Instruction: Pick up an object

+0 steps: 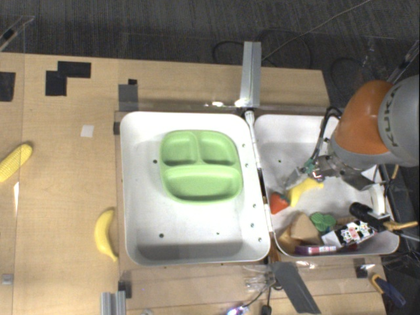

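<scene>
Nearest my camera, the near corner of the right white bin point(392, 245) holds a pile: a tan block point(302, 228), a crumpled green item point(323, 220), a black-and-white printed pack point(354, 232) and a dark purple stick point(308, 249). Behind the pile lies a red wedge point(279, 204), with a yellow curved piece point(303, 190) just beside it. The hand point(315, 171) sits low at the far end of the yellow curved piece, possibly touching it. I cannot tell whether the hand is spread or pressed together. The left white bin point(141, 241) carries a green divided plastic plate point(199, 164). A yellow banana point(105, 233) lies on the bench point(59, 254), left of that bin.
</scene>
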{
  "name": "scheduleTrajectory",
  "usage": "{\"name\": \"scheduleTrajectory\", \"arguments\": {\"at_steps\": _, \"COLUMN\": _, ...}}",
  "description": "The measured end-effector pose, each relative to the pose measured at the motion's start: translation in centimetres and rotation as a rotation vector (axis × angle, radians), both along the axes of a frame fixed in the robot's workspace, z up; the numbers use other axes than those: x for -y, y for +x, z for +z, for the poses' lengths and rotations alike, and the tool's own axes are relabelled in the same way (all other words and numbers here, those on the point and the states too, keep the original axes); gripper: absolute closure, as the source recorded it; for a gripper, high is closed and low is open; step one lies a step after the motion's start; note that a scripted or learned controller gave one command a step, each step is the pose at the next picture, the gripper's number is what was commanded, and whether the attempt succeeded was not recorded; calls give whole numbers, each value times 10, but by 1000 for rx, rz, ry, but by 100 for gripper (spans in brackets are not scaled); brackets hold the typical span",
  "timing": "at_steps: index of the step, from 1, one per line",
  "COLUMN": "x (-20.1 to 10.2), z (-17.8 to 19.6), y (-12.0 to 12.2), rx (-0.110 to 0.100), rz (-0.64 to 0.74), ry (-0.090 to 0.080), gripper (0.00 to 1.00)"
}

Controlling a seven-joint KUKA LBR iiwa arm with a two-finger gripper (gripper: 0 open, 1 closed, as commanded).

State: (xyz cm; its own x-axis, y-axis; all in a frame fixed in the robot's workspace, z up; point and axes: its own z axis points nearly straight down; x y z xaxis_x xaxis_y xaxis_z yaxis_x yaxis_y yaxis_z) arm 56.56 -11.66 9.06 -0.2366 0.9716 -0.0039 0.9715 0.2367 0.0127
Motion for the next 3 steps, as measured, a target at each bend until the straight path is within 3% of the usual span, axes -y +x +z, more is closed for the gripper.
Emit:
{"name": "scheduleTrajectory", "arguments": {"at_steps": 1, "x": -15, "z": -1, "y": 34, "rx": 0, "rz": -110, "ry": 2, "gripper": 0}}
{"name": "scheduleTrajectory", "arguments": {"at_steps": 2, "x": 2, "z": 0, "y": -20, "rx": 2, "rz": -44, "ry": 0, "gripper": 0}}
{"name": "scheduleTrajectory", "arguments": {"at_steps": 3, "x": -1, "z": 11, "y": -18, "rx": 7, "rz": -41, "ry": 3, "gripper": 100}}
